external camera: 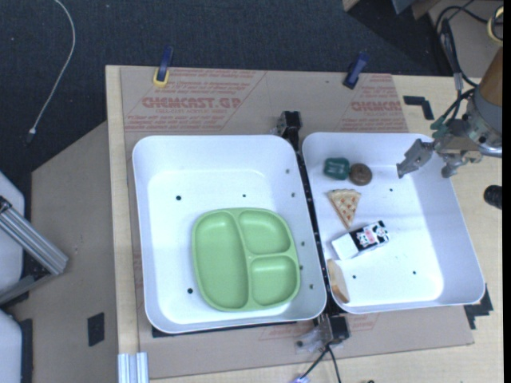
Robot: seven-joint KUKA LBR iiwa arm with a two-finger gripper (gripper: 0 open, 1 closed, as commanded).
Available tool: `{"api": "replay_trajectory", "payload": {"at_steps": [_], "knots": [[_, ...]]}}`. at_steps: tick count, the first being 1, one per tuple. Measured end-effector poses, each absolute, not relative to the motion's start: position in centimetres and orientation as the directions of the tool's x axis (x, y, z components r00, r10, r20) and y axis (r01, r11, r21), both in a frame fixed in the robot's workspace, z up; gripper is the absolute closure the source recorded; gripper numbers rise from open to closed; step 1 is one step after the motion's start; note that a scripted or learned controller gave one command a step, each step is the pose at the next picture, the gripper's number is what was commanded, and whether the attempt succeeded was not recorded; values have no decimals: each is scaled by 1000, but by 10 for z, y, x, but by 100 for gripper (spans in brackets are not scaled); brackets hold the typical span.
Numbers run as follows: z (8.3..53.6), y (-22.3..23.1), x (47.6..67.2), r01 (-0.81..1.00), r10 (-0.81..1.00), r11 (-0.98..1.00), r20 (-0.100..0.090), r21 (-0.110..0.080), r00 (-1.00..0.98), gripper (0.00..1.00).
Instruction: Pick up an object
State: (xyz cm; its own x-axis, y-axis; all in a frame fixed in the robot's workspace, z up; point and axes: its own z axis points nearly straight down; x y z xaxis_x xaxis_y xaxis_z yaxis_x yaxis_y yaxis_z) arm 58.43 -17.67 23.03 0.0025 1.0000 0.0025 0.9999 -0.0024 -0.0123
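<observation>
Progress nil as yet: nothing lifted. Claw (pixel 431 156) hanging over the right bin's (pixel 447 294) far right corner, fingers spread, holding nothing. Lying untouched in that bin: green item (pixel 336 167), brown round piece (pixel 361 174), pizza-like wedge (pixel 345 207), black-and-white carton (pixel 360 238), tan piece (pixel 338 282) at the near left wall. Sitting in the left bin (pixel 152 214): green divided plate (pixel 245 258). Underneath, a cardboard-covered surface (pixel 120 174); around it, dark carpet (pixel 200 14).

Smooth plastic bins (pixel 160 214) — matt green tray (pixel 243 258) — on printed cardboard (pixel 239 98).
</observation>
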Motion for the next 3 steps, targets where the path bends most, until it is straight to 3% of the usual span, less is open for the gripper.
{"api": "replay_trajectory", "payload": {"at_steps": [1, 3], "knots": [[237, -176, 587, 1000, 1000, 0, 0, 0, 0, 0], [136, -172, 584, 1000, 1000, -1, 1, -5, 1, 0]]}}
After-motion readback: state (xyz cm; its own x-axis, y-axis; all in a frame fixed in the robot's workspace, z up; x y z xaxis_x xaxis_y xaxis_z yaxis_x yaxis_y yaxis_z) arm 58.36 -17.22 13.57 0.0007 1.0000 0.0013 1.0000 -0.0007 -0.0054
